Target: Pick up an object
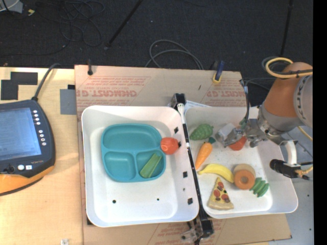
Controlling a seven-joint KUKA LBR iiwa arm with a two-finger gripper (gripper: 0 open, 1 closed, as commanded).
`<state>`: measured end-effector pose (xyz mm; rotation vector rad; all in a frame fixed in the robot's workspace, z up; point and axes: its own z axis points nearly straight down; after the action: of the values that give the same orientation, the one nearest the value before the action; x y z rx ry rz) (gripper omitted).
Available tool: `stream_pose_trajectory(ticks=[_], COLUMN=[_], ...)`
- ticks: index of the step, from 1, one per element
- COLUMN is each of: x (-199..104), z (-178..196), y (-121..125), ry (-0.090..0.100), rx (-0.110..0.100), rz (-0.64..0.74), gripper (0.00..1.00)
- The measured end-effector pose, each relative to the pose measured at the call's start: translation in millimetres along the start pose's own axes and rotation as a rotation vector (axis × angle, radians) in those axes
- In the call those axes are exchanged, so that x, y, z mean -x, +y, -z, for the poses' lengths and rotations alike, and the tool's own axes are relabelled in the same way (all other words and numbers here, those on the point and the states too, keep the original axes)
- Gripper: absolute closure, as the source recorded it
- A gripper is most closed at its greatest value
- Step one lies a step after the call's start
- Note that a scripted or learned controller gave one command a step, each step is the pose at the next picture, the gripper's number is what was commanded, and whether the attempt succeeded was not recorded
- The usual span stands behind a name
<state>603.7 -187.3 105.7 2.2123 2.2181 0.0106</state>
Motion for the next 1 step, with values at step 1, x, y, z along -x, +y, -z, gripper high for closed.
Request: stream_pose_trajectory(ticks=[1], x=[0.3], z=[3.3], y=[-3.9], ry=[0.003], rx=[-0.015], rz=[-0.001], gripper=[1.00])
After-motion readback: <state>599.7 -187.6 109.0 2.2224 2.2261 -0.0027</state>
